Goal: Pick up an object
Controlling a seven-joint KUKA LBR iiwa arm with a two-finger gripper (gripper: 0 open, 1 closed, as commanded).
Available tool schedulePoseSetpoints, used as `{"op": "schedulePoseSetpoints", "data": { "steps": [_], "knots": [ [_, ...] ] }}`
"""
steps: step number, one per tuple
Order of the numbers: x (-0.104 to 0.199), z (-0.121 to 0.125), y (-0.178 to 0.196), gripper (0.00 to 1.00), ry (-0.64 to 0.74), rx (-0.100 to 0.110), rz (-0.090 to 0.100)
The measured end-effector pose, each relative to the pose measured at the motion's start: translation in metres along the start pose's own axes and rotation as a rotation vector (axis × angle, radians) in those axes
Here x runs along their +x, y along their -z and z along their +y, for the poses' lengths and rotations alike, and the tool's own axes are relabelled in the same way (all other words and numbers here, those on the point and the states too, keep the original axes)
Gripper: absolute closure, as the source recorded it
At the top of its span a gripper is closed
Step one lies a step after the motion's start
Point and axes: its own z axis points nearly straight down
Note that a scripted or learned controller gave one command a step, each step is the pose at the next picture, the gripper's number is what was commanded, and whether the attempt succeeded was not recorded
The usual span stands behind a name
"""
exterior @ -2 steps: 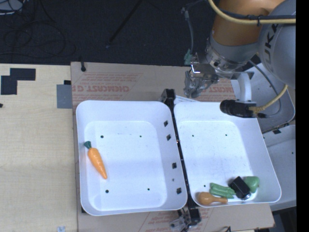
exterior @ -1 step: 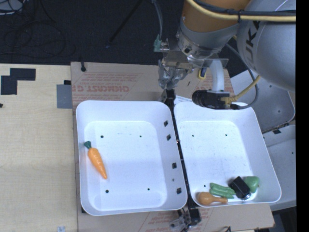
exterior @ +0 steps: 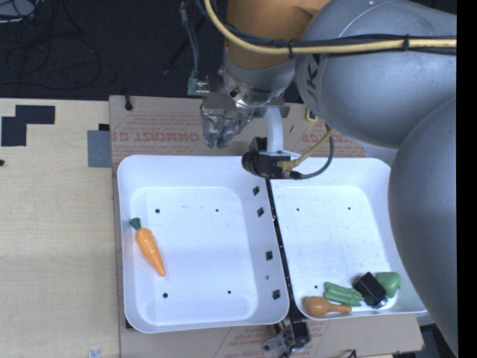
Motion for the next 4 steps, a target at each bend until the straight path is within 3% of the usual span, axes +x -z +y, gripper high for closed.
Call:
{"op": "schedulePoseSetpoints", "data": {
  "steps": [1,3,4],
  "knots": [
    [0.067,0.008,0.028,1.00,0.001,-0.010,0.002],
    [0.068,0.000,0.040,1.00,-0.003,-0.005,-0.001],
    [0.070,0.008,0.036,1.00,-0.001,-0.007,-0.001]
  ]
}}
